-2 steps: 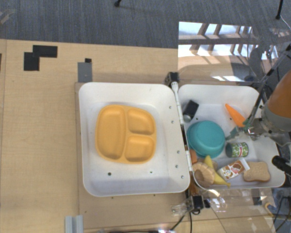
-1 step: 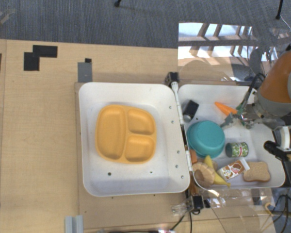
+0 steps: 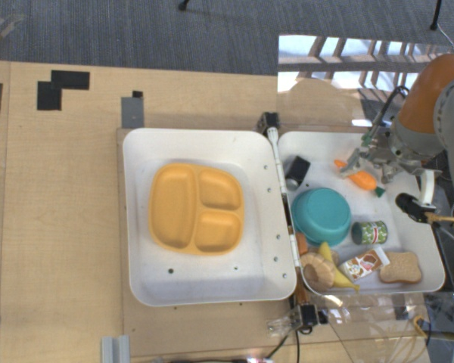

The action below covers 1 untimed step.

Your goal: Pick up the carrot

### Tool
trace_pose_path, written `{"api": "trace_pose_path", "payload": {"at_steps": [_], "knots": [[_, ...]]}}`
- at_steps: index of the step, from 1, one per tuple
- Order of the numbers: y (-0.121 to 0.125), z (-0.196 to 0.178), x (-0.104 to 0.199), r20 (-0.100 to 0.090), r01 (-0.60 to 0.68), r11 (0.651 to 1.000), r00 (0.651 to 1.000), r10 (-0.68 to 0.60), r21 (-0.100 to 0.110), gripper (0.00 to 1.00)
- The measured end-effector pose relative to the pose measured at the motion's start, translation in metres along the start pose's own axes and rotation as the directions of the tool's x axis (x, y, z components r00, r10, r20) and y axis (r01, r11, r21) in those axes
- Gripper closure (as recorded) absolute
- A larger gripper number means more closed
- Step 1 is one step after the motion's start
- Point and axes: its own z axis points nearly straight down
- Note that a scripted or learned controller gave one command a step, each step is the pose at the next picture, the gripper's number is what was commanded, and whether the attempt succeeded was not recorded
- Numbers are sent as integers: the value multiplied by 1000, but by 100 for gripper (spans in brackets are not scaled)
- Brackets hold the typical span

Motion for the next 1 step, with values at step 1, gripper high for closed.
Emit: {"api": "trace_pose_path", "payload": {"at_steps": [1], "knots": [[3, -13, 1, 3, 10, 1000, 1000, -10, -7, 100]]}}
